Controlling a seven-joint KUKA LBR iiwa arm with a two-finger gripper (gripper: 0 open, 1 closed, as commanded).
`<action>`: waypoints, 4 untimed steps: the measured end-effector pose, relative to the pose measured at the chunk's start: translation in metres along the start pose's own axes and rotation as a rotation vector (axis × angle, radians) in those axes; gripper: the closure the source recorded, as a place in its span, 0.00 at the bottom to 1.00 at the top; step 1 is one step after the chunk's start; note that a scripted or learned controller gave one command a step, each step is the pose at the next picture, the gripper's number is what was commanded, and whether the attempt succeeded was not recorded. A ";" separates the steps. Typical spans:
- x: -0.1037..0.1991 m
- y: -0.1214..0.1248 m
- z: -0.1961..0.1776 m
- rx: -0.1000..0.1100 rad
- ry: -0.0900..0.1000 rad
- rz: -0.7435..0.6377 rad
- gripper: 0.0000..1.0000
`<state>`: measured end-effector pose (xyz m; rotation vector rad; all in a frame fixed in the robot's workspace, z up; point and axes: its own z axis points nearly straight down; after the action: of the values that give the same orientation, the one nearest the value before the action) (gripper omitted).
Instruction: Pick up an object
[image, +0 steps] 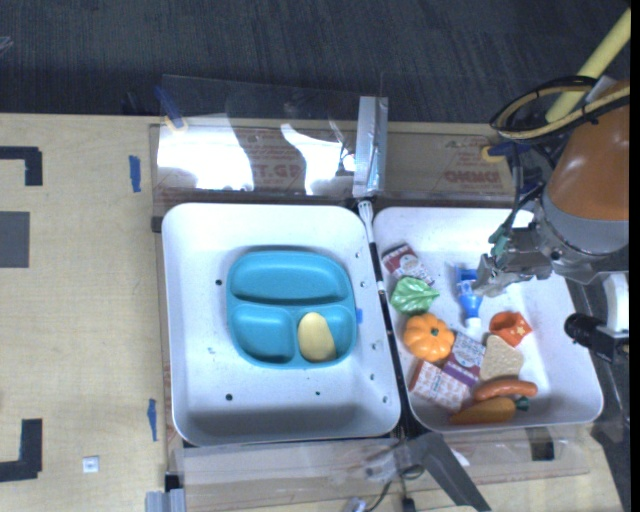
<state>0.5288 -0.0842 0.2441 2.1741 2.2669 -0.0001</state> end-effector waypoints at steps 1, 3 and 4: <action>0.009 -0.002 0.065 0.013 0.002 0.011 1.00; -0.025 -0.010 0.152 0.005 0.001 0.064 0.00; -0.037 0.063 0.158 -0.004 -0.001 0.067 0.00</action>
<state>0.5935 -0.1186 0.0863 2.2456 2.1907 0.0030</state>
